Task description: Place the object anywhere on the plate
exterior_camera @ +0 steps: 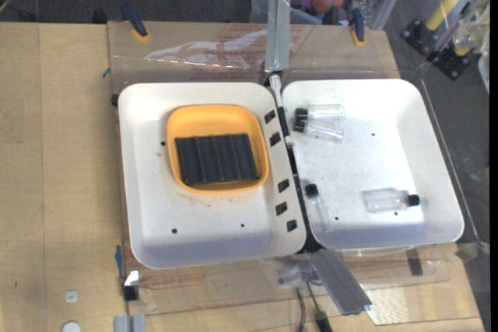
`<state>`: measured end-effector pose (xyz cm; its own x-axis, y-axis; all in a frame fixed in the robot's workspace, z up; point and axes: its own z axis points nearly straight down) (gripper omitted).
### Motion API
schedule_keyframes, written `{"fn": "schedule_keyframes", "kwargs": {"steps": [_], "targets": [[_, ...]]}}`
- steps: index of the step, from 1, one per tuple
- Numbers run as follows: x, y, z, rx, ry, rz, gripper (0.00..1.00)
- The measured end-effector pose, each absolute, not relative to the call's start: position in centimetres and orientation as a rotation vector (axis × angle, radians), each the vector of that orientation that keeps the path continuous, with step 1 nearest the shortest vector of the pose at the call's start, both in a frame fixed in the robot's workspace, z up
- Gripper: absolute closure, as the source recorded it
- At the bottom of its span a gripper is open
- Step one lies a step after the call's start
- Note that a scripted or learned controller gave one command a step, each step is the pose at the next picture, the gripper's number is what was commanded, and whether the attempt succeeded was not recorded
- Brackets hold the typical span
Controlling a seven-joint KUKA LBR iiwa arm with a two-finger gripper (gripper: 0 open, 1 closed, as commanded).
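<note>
Gripper opening and load cannot be told. Two clear bottles, one far (320,123) and one near (388,200), lie in the right bin (366,159), well apart from the yellow plate (218,113) at left. Each is probably light, stiff, slippery and apt to roll; grasp across mid-body.
</note>
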<state>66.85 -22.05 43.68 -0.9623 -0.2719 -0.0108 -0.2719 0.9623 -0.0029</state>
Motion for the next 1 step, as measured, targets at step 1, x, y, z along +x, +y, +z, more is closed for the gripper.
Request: {"fn": "schedule_keyframes", "kwargs": {"steps": [1], "targets": [[66.83,-22.10,43.69,-0.900,2.998,-0.003,1.00]]}}
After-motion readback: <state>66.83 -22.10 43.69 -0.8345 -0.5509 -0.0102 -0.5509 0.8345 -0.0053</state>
